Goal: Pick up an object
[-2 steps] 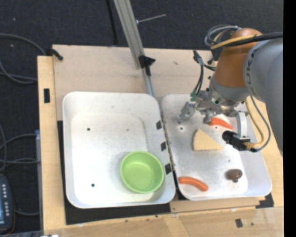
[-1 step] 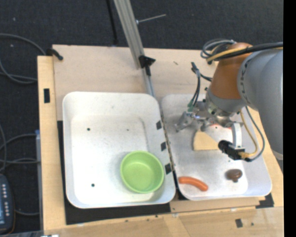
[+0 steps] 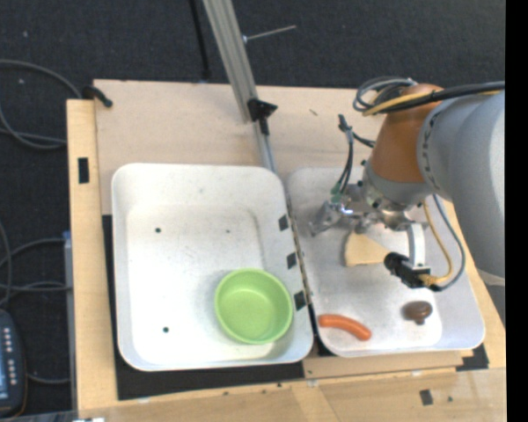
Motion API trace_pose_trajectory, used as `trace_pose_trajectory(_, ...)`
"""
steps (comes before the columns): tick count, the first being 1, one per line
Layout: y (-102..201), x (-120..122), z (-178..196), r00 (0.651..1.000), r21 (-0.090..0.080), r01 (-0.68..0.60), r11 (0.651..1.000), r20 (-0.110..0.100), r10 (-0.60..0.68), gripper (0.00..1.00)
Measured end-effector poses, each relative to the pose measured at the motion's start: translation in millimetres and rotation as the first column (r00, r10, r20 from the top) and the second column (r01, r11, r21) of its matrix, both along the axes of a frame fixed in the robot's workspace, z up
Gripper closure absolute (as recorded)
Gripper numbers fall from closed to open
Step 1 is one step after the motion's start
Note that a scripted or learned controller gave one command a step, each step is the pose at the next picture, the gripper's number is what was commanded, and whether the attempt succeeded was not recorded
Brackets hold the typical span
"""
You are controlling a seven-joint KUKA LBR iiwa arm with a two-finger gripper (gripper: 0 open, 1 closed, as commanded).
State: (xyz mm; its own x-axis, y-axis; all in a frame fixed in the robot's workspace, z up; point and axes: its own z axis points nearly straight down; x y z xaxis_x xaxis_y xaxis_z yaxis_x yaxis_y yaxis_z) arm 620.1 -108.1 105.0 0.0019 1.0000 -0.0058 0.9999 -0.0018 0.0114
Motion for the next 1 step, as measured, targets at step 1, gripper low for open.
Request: trace_pose_trajectory(1,-0.3,1.5,12.6,1.000,0.002,0.005,1.000,0.006,-0.005,1.00)
